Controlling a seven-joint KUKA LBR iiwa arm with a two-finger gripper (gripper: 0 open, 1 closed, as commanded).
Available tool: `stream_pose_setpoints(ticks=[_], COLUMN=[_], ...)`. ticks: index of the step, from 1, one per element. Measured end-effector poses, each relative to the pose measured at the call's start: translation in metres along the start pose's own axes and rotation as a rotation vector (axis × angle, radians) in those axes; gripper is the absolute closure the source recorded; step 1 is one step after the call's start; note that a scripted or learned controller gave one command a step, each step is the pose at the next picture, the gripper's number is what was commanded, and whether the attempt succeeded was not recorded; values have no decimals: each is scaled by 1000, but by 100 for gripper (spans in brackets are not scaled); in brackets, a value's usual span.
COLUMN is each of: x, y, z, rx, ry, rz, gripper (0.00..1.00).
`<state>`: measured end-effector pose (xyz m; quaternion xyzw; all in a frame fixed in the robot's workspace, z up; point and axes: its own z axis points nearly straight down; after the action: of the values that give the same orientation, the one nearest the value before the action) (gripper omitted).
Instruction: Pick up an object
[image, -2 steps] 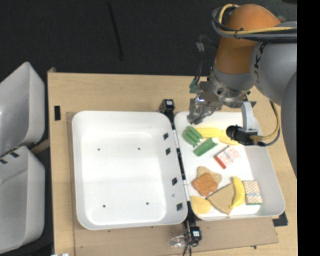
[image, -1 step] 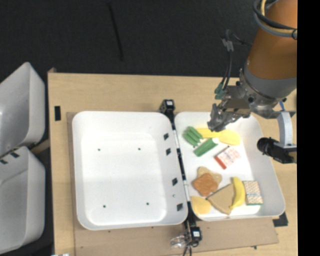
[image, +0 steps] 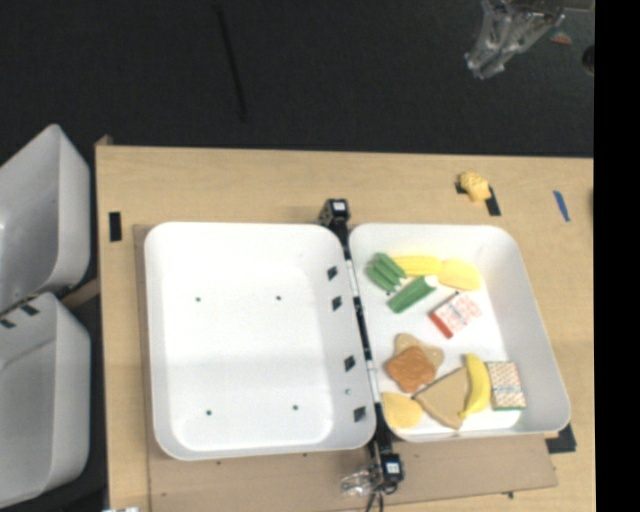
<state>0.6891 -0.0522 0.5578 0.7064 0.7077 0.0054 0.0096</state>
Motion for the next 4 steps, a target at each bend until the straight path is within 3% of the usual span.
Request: stream_pose_setpoints(ticks=[1,2,3,4], x=[7,68,65,120], y=[-19,-41,-37,-5], z=[208,366,355,355], rx=[37,37,19,16], ry=[5,7,7,8], rz=[3,-4,0,-5], gripper=[100,100,0,0])
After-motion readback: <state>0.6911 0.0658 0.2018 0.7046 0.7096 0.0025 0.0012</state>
